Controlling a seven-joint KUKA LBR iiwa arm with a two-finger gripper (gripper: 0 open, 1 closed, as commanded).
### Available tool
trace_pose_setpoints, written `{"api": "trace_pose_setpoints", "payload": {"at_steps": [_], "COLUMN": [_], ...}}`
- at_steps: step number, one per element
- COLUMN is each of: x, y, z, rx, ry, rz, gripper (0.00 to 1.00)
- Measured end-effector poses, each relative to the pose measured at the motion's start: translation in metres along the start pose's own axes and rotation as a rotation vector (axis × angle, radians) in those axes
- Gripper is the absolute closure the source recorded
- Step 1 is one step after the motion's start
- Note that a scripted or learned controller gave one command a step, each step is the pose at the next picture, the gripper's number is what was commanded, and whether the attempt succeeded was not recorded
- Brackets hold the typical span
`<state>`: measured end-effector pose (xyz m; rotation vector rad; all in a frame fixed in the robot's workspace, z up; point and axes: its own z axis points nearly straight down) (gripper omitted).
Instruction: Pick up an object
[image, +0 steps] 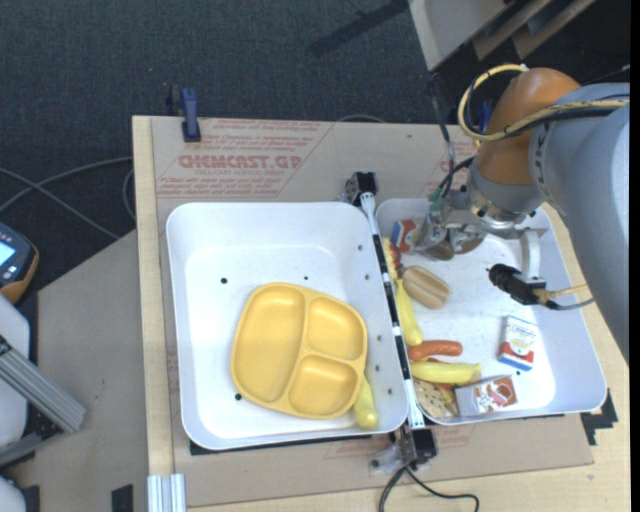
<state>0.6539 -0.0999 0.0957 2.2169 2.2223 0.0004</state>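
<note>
1. Two-finger gripper (447, 238) low in the far corner of the right white bin (575, 375); jaw state: cannot tell.
2. Tan bread-roll toy (426, 287) lies just beside gripper, nearer camera.
3. Risk: crowding bin wall, fingers close on nothing.

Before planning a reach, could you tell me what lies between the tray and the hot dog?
In the camera view, the bins' meeting rims and a banana separate tray from hot dog.
</note>
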Motion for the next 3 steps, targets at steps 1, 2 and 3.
{"api": "trace_pose_setpoints", "payload": {"at_steps": [1, 2, 3], "x": [-0.003, 0.098, 0.066], "y": [-0.076, -0.065, -0.087], "z": [-0.017, -0.094, -0.116], "rx": [0.007, -0.007, 0.001], "ry": [0.002, 0.006, 0.001], "rz": [0.006, -0.009, 0.004], "gripper": [1.0, 1.0, 1.0]}}
